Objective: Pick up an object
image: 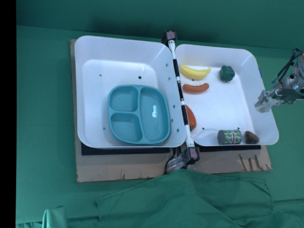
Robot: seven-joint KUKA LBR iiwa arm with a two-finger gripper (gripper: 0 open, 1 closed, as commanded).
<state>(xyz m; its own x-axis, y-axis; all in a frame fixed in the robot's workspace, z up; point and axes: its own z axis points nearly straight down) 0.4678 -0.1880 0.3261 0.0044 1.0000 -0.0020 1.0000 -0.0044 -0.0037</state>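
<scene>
**Gripper parked at the right bin's edge, nothing in it**

So the gripper point(264, 102) sat at the far right of the view, hanging over the right rim of the right bin point(240, 54). It was small and side-on, so honestly I couldn't tell if it was spread or pressed together. Nothing showed between its tips.

All the pickable stuff was in that right bin. A banana point(195, 71) lay near the top left corner, with a hot dog sausage point(195, 87) just below it. A dark green bell pepper point(227, 73) sat to the right of the banana, apart from it. An orange carrot-looking thing point(190, 117) was tucked against the left wall, partly hidden by the divider. Down at the bottom edge a small can point(229, 137) with a green label lay on its side, and a brown lump point(251, 137) was just beside it, too small to identify.

The left bin point(90, 51) held a teal divided plate point(138, 114) with three compartments, sitting toward the lower right of the bin.

Both bins rested on a cardboard sheet point(118, 170) on the green-covered desk point(42, 103), with a clamp point(190, 153) at the near end of the seam between them.
</scene>
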